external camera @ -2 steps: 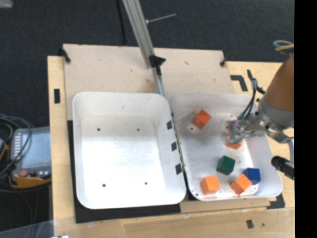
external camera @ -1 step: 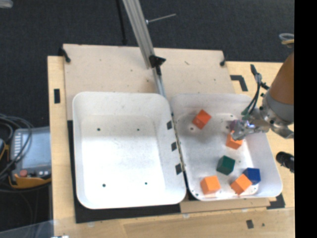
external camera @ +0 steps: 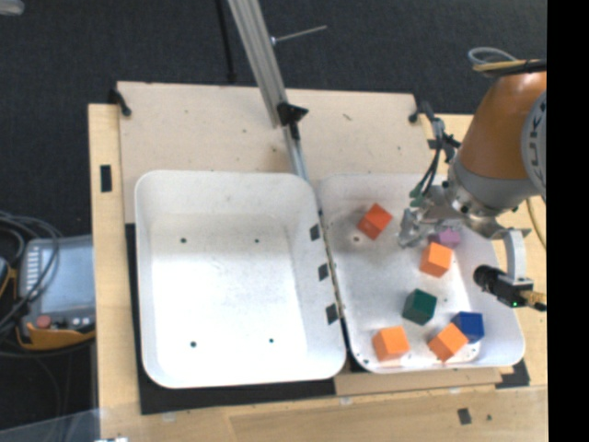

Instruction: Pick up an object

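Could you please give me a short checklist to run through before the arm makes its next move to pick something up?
1. Blocks sit in the right bin: ok.
2. Claw is over the right bin: ok.
3. A target lies near the claw, the orange block or the purple block beside it: ok.
4. Which of the two is the target: cannot tell.
5. Claw opening: cannot tell.
6. Other blocks, such as the green block, lie apart from the claw: ok.

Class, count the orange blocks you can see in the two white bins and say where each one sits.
4, all in the right bin: one upper left, one beside the claw at, and two along the near edge. The arm may hide more.
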Robot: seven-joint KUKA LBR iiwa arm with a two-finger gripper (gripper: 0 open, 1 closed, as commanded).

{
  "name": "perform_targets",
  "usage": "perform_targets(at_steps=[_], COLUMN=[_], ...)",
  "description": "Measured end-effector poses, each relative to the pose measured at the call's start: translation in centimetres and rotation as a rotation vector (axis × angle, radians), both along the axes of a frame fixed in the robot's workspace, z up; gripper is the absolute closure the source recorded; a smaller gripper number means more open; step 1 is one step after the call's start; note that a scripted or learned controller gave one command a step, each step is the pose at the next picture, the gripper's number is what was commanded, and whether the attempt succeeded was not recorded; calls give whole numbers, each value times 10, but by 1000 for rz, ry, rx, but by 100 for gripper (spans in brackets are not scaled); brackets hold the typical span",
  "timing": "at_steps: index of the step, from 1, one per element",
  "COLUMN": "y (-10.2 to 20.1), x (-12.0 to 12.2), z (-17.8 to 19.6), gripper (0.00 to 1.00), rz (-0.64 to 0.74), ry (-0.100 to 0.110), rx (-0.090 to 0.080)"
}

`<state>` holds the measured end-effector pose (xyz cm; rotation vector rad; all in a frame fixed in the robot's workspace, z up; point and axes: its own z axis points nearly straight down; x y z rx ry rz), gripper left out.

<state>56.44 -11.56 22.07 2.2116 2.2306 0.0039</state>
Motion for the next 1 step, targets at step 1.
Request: perform_targets(at_steps=[1], y=[50], x=[22], z=[-6], gripper=[100], rz=[0], ry=[0], rx=[0])
